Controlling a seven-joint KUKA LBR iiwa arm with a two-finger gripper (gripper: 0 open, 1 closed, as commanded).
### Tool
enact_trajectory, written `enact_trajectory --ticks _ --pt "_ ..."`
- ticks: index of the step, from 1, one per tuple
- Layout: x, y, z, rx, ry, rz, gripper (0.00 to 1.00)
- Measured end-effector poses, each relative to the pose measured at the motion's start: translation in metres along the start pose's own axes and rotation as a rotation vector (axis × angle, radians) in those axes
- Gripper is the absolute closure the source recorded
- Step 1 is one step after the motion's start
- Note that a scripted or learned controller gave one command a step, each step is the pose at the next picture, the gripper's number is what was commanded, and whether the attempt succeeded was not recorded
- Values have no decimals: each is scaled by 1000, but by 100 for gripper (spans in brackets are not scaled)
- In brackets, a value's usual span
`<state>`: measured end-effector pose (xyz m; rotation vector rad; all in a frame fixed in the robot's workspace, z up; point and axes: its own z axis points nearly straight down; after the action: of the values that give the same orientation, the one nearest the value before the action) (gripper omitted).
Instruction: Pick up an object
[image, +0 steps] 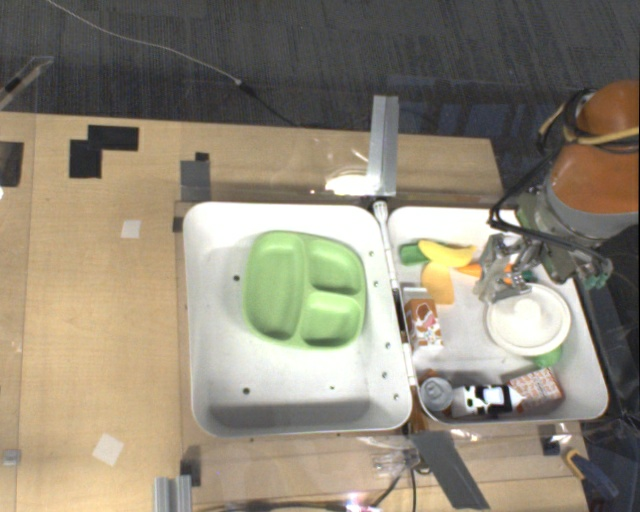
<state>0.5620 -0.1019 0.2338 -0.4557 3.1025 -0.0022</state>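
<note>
My gripper (505, 272) hangs over the right bin (596, 372), just above the upper-left rim of a white bowl (528, 322). Left of the gripper lie a yellow banana (447, 252), an orange piece (438, 281) and a small green item (410, 254). A brown carton (424, 322) lies by the bin's left wall. Along the front wall are a dark bottle with a grey cap (462, 397) and a red packet (534, 387). A small orange bit shows at the gripper's tip, and I cannot make out what it is.
The left bin (215, 385) holds a green divided tray (303, 287). A metal post (384, 145) stands behind the divider between the bins. A green rim (549, 354) peeks out under the bowl. The arm's orange band (598, 180) is over the right bin's far right corner.
</note>
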Motion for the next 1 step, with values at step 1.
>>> enact_trajectory --ticks 1 --pt "82 -82 -34 3 -1 -247 100"
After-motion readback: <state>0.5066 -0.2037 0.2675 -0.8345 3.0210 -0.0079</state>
